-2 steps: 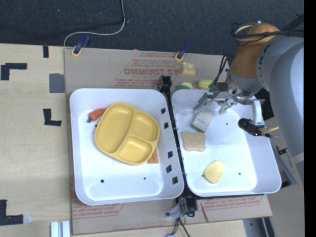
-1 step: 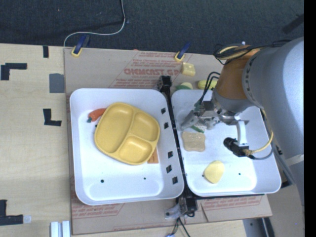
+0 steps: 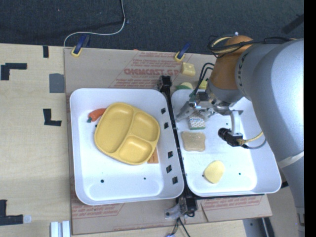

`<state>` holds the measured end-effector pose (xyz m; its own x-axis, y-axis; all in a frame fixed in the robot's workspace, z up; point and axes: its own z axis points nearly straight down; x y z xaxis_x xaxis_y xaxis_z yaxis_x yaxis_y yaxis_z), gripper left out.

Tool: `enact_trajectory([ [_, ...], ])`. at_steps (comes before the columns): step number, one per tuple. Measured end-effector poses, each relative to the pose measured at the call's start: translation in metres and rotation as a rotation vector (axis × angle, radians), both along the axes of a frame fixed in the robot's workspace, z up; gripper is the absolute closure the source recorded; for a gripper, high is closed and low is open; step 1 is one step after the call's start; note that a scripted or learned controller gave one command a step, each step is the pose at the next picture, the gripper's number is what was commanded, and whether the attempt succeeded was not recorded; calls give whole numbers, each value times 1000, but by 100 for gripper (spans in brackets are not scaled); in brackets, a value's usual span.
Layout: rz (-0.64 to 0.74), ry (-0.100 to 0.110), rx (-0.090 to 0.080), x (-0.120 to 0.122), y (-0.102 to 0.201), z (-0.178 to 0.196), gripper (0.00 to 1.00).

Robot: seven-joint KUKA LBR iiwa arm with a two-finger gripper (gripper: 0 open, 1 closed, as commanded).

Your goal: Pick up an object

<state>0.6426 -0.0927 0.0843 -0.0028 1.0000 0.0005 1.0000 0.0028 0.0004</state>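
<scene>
My gripper point(image 3: 198, 110) hangs low over the back left part of the right bin point(image 3: 247, 181), open, its fingers spread apart. A small white and green patterned block point(image 3: 196, 123) lies on the bin floor just in front of the fingertips, not held. In front of it lie a tan square piece point(image 3: 193, 141) and, farther forward, a pale yellow rounded object point(image 3: 214, 172). A green and white object point(image 3: 183, 87) sits at the bin's back left corner, partly hidden by the gripper.
The left bin point(image 3: 118, 186) holds a yellow divided plate point(image 3: 127, 132), an orange carrot point(image 3: 96, 114) at its back left and an orange piece point(image 3: 154, 157) under the plate's right edge. A yellow block point(image 3: 188, 69) lies on the cardboard behind the bins. The arm point(image 3: 276, 83) covers the right bin's right side.
</scene>
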Motion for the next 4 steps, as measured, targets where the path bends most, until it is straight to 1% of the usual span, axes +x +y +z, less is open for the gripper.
enact_trajectory([
  [1, -1, 0, -1, 26, -20, 0, 0],
  [2, -2, 2, -2, -2, -12, 0, 0],
  [3, 0, 1, 0, 12, 0, 0, 0],
  [4, 0, 2, 0, 11, 0, 10, 100],
])
